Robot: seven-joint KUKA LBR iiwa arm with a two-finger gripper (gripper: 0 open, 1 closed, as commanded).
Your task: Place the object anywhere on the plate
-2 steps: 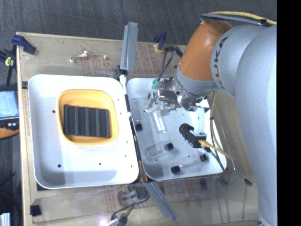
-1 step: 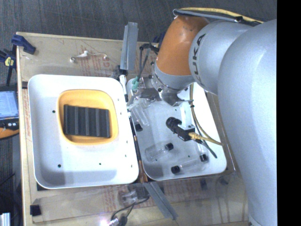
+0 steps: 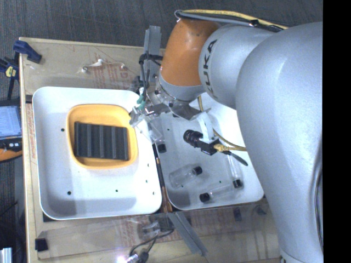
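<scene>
A yellow plate (image 3: 98, 110) lies in the left white bin (image 3: 60, 196), and a black ridged block (image 3: 102, 141) rests on it. My gripper (image 3: 143, 113) hangs over the divide between the two bins, just off the plate's right rim. A clear vial with a black cap (image 3: 158, 137) lies just below the gripper at the right bin's left edge. Whether it touches the gripper is unclear. Other clear vials (image 3: 186, 175) with black caps lie in the right bin (image 3: 181, 204).
The big grey arm with its orange band (image 3: 184, 48) covers most of the right bin's far side. A black cable plug (image 3: 196, 139) dangles over the right bin. Clamps and brackets (image 3: 184, 234) sit along the bench's near edge.
</scene>
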